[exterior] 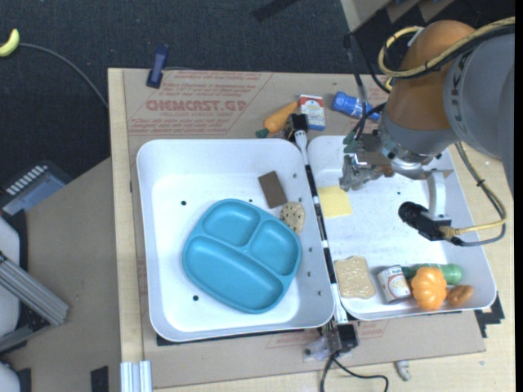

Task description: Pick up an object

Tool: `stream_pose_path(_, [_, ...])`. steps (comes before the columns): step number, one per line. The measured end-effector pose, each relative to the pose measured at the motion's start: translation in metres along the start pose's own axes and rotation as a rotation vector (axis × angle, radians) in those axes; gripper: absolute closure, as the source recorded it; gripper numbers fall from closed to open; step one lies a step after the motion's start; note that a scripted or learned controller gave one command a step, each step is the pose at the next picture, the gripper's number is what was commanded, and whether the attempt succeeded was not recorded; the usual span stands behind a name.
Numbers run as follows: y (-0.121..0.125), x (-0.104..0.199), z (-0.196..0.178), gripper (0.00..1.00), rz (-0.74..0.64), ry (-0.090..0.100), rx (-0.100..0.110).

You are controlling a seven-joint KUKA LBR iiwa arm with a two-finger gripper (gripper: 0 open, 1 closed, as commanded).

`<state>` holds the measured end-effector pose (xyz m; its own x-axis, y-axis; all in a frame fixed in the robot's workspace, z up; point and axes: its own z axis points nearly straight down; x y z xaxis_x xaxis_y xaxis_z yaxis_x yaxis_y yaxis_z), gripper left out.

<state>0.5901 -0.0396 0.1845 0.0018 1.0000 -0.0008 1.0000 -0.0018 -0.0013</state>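
Cheese slice (336, 202), yellow and flat, lies in the right bin (470, 243) against its left wall, just below and left of your gripper (356, 170). Whether the claw is open or closed, you cannot tell from this angle. Your nearest pick sits down-left.

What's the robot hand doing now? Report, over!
Gripper low in right bin, nothing seen held. Yellow block just beside it. Blue tray in left bin, out of the way.
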Motion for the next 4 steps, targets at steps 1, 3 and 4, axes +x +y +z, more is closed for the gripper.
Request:
stream_pose_path(1, [0.077,0.063,-0.006,1.0,-0.004,0.001,-0.003])
stream_pose_path(3, [0.066,0.207,0.017,1.0,-0.005,0.003,-0.004])
stream_pose_path(4, [0.023,0.18,0.08,1.0,0.0,0.0,-0.001])
